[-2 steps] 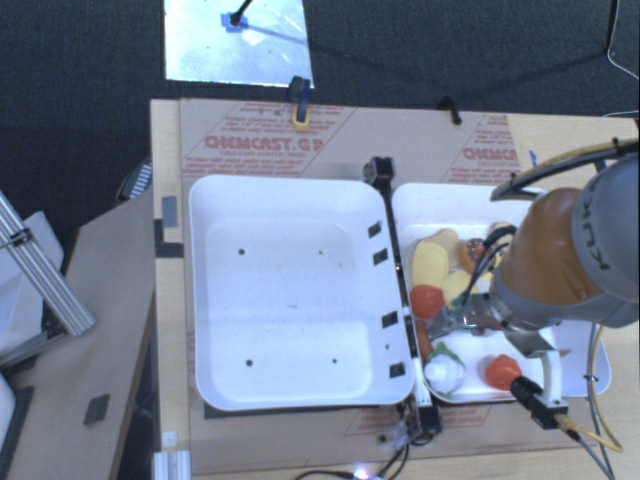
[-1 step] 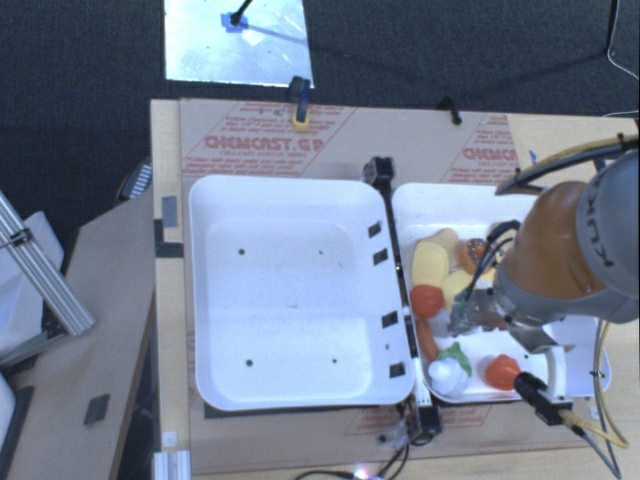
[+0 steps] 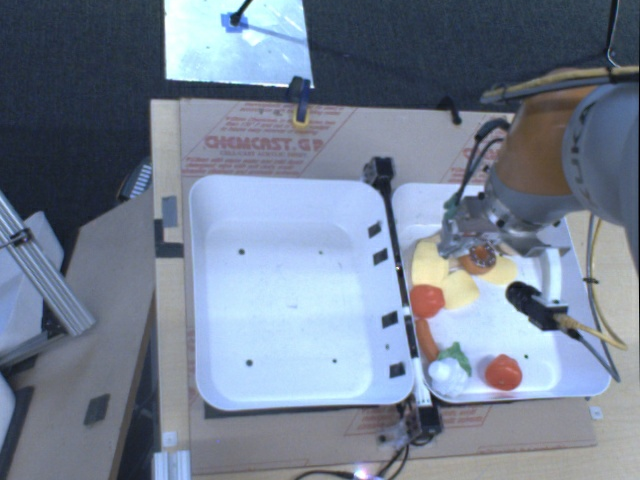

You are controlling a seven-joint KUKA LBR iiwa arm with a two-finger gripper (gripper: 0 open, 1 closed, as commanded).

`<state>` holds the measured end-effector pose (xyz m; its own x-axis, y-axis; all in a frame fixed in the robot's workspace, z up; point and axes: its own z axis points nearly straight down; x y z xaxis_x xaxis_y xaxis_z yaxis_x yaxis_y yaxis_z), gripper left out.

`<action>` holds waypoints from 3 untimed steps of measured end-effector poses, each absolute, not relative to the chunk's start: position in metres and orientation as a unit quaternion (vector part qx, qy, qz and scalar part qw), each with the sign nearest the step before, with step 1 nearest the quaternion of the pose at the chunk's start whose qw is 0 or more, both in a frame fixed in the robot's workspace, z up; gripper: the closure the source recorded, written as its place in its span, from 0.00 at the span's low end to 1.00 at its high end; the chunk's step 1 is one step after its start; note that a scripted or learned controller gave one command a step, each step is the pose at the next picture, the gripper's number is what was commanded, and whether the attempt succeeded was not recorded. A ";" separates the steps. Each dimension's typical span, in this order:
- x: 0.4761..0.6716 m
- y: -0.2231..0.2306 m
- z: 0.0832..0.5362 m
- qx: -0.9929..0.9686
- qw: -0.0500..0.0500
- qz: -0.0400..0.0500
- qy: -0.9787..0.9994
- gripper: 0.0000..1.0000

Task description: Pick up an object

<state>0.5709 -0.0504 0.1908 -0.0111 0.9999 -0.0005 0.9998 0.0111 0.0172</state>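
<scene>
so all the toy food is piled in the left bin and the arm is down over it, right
Not quite: the toy food, such as the red tomato and carrot, lies in the right bin, not the left bin. The camera view shows the arm lowered over that right bin.

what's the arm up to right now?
The arm's gripper is down in the right bin, over a cluster of yellow pieces near the bin's left side. A small orange-brown object sits right under it. A red tomato-like piece, carrot and another red piece lie nearer the camera. The left bin adjoins it.
</scene>
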 end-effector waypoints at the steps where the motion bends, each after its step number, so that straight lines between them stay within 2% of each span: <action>1: 0.631 -0.042 0.355 0.704 0.009 0.008 0.710 1.00; 2: 0.671 0.006 0.384 0.704 0.003 0.004 0.710 1.00; 3: 0.669 0.068 0.449 0.703 0.002 0.005 0.711 1.00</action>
<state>0.6688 0.0680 0.4491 -0.0113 0.9999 0.0031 0.9999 0.0113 0.0098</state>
